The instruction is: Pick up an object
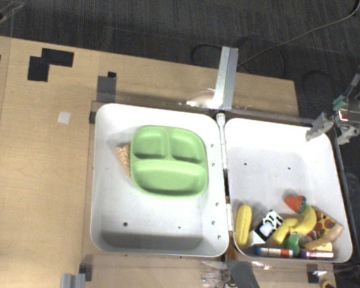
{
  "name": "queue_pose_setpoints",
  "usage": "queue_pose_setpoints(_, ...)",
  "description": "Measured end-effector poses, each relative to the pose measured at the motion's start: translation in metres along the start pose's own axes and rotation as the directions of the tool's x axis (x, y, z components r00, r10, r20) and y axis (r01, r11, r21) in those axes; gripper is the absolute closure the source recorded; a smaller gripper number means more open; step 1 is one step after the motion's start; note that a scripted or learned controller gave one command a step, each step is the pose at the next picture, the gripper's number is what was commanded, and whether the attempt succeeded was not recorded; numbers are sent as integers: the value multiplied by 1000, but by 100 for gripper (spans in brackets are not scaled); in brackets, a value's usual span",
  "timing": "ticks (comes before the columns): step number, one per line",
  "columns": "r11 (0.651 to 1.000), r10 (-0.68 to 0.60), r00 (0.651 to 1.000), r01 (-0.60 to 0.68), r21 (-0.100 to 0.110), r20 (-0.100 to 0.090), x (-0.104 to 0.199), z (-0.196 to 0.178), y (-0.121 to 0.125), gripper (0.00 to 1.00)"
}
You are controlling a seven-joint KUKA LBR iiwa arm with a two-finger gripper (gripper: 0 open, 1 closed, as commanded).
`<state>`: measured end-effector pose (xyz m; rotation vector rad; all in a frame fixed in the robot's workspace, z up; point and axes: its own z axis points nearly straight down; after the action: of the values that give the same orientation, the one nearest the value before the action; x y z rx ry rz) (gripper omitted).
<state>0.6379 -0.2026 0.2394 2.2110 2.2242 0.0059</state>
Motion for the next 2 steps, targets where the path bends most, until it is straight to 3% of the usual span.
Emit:
queue_pose_setpoints(1, 997, 75, 997, -75, 4, -1, -2, 103, -81, 0)
queue_pose_setpoints(2, 999, -32, 999, 32, -11, 3, 29, 147, -133, 0)
